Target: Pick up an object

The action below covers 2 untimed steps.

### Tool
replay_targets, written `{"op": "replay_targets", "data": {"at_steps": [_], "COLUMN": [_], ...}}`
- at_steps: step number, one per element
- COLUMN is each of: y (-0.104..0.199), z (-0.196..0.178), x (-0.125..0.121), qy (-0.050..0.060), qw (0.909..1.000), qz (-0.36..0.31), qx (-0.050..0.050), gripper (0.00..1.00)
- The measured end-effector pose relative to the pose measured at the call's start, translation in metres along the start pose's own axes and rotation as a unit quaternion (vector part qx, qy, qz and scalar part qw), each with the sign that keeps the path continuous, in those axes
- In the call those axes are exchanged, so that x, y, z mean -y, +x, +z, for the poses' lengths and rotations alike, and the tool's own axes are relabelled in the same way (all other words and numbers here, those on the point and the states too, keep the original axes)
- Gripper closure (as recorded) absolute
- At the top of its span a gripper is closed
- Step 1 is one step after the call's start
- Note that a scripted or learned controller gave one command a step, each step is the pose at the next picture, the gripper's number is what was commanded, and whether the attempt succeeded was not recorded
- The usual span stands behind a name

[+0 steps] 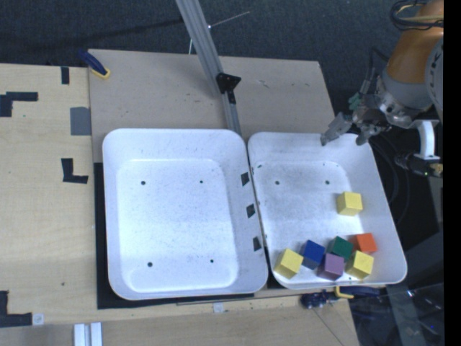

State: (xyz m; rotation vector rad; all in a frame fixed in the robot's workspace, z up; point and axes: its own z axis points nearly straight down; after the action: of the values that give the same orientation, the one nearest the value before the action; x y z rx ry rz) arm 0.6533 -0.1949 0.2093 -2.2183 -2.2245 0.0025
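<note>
Blocks: seven, all in the right bin. Bins: two, side by side; the left bin is the other. Three yellow blocks; one each blue, green, purple, orange. Six cluster at the near wall, partly overlapping. Claw: spread apart, holding nothing, over the far rim, well apart from every block.

wooden bench: two white bins side by side, left bin, right bin.
</note>
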Motion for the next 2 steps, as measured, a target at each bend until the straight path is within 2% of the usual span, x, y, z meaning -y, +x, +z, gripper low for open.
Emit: {"op": "replay_targets", "data": {"at_steps": [1,2], "y": [0.000,0.008], "z": [0.000,0.063], "x": [0.000,0.002], "qy": [0.000,0.003], "qw": [1.0000,1.0000], "qz": [0.000,0.000], "qx": [0.000,-0.001], "gripper": [0.00,0.00]}}
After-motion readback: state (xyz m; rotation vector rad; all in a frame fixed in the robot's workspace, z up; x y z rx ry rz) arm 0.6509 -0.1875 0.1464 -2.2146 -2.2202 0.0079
